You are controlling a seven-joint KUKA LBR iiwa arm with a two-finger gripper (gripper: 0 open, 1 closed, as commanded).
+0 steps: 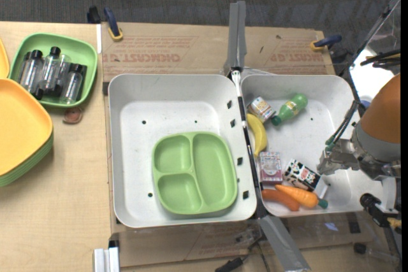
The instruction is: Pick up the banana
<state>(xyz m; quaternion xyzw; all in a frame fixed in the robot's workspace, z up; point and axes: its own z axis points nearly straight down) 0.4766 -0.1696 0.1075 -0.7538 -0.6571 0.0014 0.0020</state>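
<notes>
Right bin point(341, 89): one banana point(257, 132) against its left wall, hemmed by a can point(262, 109), bottle point(290, 107), card point(270, 167), two carrots point(290, 197); gripper point(328, 162) grip undeterminable.

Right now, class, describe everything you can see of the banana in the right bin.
The banana is yellow, smooth-skinned and gently curved, with a darker tip at its lower end. It lies flat on the floor of the right bin, lengthwise along the bin's left wall. Its upper end sits beside a small can, apparently touching it, and its lower end reaches toward a pink-and-white carton. The gripper is apart from it, near the bin's right side.
</notes>
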